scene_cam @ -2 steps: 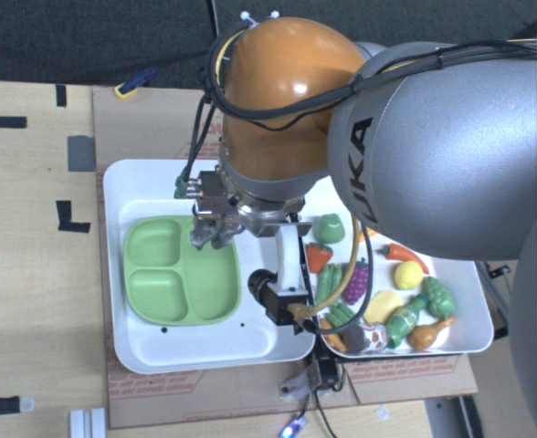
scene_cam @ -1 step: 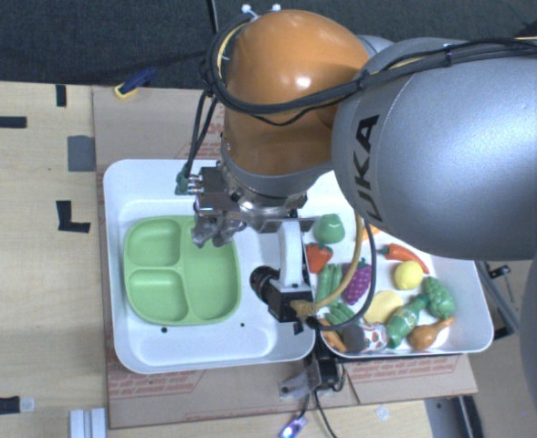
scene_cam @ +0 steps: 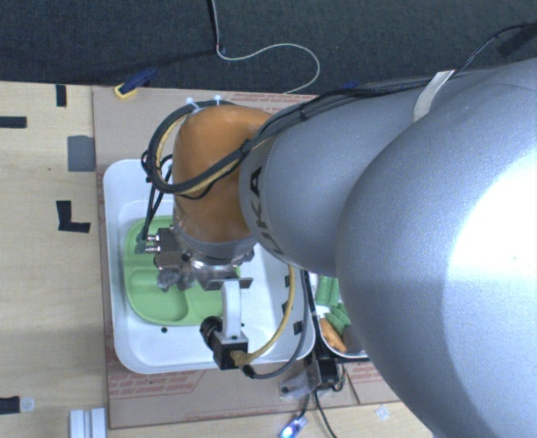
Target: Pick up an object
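One grey KUKA arm [scene_cam: 387,226] reaches in from your 3 o'clock over the left white bin [scene_cam: 122,336].

Your gripper [scene_cam: 173,267] hangs just below the orange band [scene_cam: 209,172], low over a pale green, dish-like object [scene_cam: 154,299] that lies flat toward the bin's 8 o'clock side. The wrist hides the tool's tip, so you cannot tell whether it is open, closed or gripping the object. Past the bin's 4 o'clock edge, under the arm, a small green item [scene_cam: 334,316] and an orange item [scene_cam: 331,338] peek out.
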`<action>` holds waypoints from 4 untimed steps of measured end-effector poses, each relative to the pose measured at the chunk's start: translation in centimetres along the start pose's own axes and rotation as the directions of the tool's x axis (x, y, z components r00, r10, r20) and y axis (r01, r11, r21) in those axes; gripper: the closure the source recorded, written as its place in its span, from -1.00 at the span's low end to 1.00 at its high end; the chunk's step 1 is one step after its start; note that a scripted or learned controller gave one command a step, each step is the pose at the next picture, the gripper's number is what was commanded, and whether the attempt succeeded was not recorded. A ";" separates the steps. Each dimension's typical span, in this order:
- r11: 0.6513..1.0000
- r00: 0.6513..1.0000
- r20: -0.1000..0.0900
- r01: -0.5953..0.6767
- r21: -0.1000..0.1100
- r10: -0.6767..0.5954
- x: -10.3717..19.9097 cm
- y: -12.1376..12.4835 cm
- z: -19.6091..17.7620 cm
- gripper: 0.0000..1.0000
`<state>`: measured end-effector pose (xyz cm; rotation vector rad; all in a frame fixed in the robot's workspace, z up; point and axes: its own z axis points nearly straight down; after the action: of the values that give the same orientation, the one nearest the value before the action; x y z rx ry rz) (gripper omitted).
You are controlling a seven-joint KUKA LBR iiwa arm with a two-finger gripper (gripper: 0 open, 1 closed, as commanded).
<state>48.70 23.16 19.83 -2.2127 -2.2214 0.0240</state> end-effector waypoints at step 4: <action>1.000 1.000 -0.012 0.006 -0.023 -0.007 -6.7 14.1 -8.5 1.00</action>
<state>62.93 16.60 28.13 -2.2109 -2.2342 -0.0142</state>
